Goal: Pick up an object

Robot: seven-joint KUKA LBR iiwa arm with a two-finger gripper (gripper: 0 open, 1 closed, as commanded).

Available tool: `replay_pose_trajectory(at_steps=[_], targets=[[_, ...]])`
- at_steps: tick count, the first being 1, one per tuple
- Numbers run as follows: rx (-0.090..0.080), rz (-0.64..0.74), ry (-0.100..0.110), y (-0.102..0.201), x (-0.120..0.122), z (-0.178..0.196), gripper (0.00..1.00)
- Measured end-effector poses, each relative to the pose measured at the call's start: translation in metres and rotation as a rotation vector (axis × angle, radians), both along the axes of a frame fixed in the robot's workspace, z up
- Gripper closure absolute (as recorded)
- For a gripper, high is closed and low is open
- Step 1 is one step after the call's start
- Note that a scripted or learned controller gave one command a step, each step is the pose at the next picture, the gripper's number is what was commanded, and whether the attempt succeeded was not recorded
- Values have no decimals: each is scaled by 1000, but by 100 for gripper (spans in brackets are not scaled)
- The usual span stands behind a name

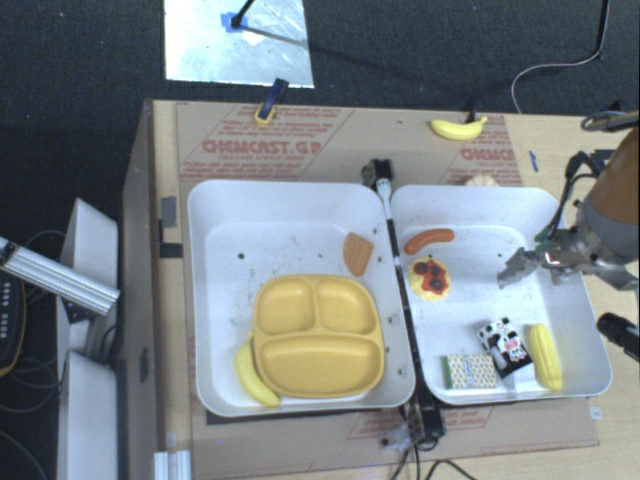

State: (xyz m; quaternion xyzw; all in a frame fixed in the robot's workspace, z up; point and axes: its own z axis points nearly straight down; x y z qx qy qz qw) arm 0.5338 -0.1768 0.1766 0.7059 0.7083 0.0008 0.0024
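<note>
Left bin [215,268] holds a yellow divided plate [318,334], banana [253,373] and orange slice [357,253]; right bin [590,368] holds sausage [429,239], pizza [431,279], cow [503,344], corn [545,355] and a patterned block [470,371]. The hand [540,266], fingers apart, hovers there gripping nothing.

The bench board [300,138] reads "CHEMCAST GP" in red.

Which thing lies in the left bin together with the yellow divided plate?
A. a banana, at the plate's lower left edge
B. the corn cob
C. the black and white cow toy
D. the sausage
A: a banana lies against the lower left edge of the yellow divided plate in the left bin; the other three things lie in the right bin.
</note>
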Motion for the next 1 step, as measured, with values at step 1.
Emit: replay_pose_trajectory(at_steps=[1], targets=[[3,-1,5,59,-44,-80,0]])
